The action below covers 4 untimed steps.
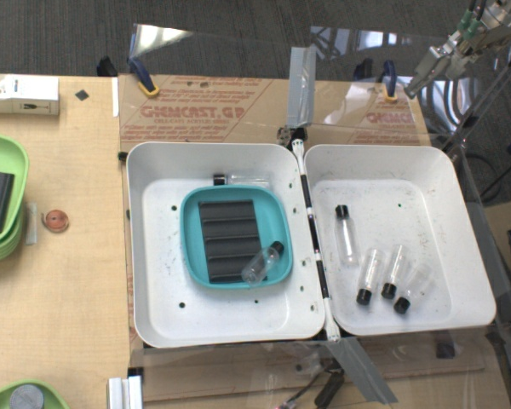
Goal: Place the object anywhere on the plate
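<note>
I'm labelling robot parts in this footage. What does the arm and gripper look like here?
At the view's top right corner, the gripper is a slim pale grey metal piece. Above it sits a cluster of light metal fittings with small green parts, and thin dark cables run down beside it.

Plastic, glass and wood grain in front of you.
Your teal plate [236, 238] looks glossy plastic, the vial [263, 263] clear and glassy, white bins [153, 305] smooth, the surface [60, 313] matt wood.
</note>
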{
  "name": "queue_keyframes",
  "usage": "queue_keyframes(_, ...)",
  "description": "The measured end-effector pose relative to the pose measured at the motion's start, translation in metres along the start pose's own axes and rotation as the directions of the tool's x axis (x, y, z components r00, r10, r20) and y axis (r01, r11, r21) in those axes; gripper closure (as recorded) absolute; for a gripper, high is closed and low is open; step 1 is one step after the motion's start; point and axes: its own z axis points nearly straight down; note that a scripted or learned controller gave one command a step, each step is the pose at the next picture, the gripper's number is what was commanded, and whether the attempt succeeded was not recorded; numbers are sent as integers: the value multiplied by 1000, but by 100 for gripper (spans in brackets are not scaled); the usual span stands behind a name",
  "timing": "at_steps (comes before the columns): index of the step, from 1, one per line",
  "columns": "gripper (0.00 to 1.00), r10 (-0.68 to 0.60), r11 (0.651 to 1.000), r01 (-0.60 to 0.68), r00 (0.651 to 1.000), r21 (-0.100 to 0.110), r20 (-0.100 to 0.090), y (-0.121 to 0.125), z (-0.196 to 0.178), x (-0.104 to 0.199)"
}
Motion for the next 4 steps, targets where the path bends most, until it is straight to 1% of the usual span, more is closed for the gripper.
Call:
queue_keyframes(1, 0, -81, 997, 81, 997, 0, 0, -40, -23, -83)
queue_keyframes(2, 0, 36, 999, -36, 999, 0, 0, -51, -23, -106)
queue_keyframes(3, 0, 122, 993, -122, 993, 0, 0, -51, -23, -106)
queue_keyframes(4, 0, 221, 975, -221, 975, 0, 0, -51, -24, -106)
